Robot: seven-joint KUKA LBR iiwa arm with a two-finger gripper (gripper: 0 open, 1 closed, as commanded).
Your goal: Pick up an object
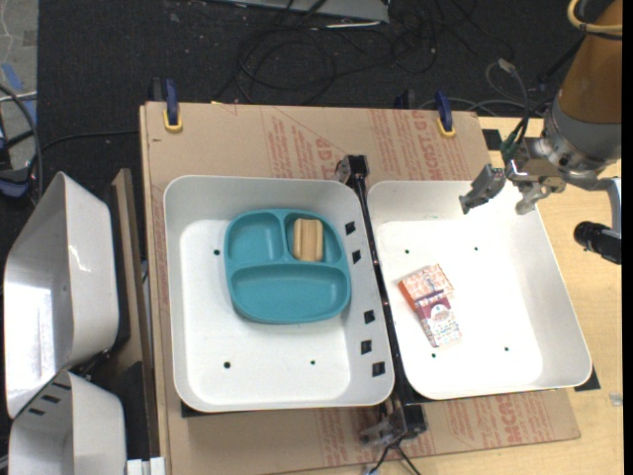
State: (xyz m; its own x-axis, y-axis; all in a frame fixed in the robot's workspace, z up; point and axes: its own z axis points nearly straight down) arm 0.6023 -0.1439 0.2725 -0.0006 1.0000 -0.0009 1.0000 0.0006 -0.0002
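Observation:
A small pink and white box (432, 304) lies flat in the right bin (554, 295), near its middle-left. A tan wooden block (309, 238) rests in the upper right compartment of a teal divided tray (282, 275) in the left bin (198, 295). My gripper (506, 192) hangs over the right bin's upper right corner, well above and to the right of the box. Its two fingers are spread apart with nothing between them.
The two white bins sit side by side on a brown board (297, 137) with a black divider strip (371, 275) between them. White tubs (54, 285) stand off the board at the left. Cables (297, 38) lie on the dark floor behind.

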